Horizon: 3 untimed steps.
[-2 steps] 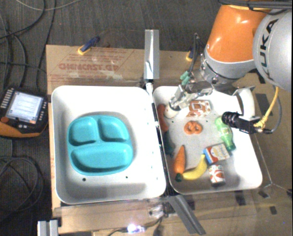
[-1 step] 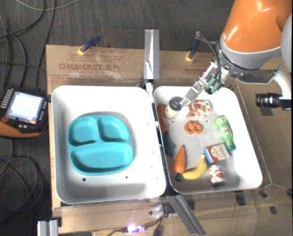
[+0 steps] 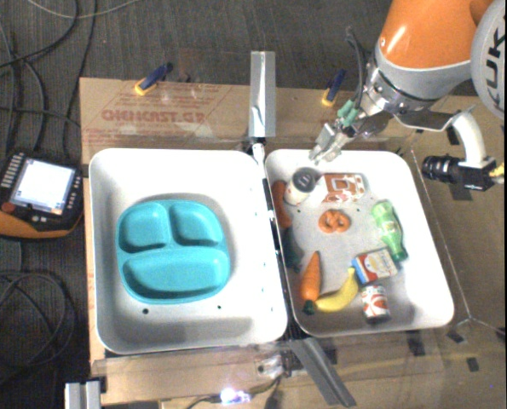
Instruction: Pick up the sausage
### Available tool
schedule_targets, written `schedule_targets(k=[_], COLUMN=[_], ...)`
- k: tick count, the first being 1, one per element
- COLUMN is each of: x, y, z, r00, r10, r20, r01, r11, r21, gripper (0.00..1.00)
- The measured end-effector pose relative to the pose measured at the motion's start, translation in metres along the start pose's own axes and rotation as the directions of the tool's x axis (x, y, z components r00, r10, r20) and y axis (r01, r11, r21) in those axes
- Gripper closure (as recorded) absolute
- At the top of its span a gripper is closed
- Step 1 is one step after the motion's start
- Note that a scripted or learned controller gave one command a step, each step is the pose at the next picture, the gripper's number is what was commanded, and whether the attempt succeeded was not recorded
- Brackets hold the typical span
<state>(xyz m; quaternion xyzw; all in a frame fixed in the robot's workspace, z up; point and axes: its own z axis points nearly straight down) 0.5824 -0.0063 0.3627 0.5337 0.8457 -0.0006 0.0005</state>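
The sausage (image 3: pixel 280 206), a short reddish-brown piece, lies along the left wall of the right bin (image 3: pixel 423 228), just left of a small bottle with a dark cap (image 3: pixel 302 185). My gripper (image 3: pixel 327 148) hangs over the far rim of the right bin, up and to the right of the sausage and clearly apart from it. Its fingers look open with nothing between them. The bottle stands between the gripper and the sausage.
The right bin also holds a red-and-white packet (image 3: pixel 345 186), a pretzel (image 3: pixel 332 221), a green bottle (image 3: pixel 389 227), a carrot (image 3: pixel 309 277), a banana (image 3: pixel 338 295), a small carton (image 3: pixel 375 267) and a can (image 3: pixel 375 303). A blue divided plate (image 3: pixel 175 250) sits in the left bin (image 3: pixel 108 313).
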Motion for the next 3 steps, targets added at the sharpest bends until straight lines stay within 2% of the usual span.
schedule_targets(k=[1,2,3], x=[-0.035,-0.028,0.001], y=[-0.006,0.039,0.036], z=[0.006,0.070,0.157], r00=[0.955,0.768,0.810], r10=[-0.298,-0.641,-0.586], r20=[0.002,0.000,-0.002], r01=[0.298,0.641,0.586], r11=[0.955,0.768,0.810], r21=[0.000,-0.002,-0.002], gripper=[1.00,1.00,1.00])
